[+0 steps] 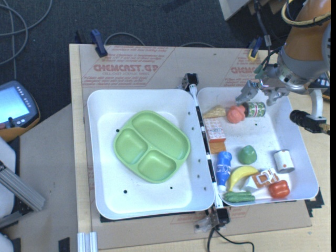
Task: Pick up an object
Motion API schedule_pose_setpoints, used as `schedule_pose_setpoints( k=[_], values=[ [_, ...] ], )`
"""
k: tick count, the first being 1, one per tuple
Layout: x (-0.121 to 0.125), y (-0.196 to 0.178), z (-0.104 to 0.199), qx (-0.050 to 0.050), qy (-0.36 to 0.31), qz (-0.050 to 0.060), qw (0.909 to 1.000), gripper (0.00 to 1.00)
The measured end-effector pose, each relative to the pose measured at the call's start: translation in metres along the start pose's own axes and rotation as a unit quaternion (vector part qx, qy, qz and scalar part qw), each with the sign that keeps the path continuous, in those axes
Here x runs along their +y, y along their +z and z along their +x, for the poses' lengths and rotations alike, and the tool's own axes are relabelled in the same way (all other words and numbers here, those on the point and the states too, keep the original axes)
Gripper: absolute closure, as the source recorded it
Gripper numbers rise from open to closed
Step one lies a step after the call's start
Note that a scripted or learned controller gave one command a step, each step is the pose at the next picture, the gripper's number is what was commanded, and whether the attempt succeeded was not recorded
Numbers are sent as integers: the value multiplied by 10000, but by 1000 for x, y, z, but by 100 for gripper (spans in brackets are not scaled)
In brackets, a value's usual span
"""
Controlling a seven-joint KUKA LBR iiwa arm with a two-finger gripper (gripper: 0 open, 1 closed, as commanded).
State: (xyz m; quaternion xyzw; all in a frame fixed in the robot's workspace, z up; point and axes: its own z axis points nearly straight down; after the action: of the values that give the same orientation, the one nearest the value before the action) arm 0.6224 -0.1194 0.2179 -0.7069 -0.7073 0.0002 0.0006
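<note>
Bench, right bin (299, 140), far end | gripper (261, 94) spread wide over can (256, 109) | probably light, stiff, slick; grip across sides

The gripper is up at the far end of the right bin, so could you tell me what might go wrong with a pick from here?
The gripper hangs open above a small green can that lies on its side touching a pink ball. Both are round, so closing fingers could roll them away or squeeze one out. The can also lies near the bin wall, so a finger might catch the wall on the way down.
</note>
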Motion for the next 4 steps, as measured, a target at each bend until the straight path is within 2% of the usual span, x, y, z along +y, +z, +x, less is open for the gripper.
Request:
schedule_pose_setpoints(
  k=[1, 2, 3, 4],
  values=[
    [39, 108, -16, -26, -5, -100, 9999, 0],
    [-71, 135, -29, 8, 28, 46, 10000, 0],
    [-104, 134, -6, 11, 10, 19, 10000, 0],
    [-102, 124, -7, -1, 7, -9, 10000, 100]
  ],
)
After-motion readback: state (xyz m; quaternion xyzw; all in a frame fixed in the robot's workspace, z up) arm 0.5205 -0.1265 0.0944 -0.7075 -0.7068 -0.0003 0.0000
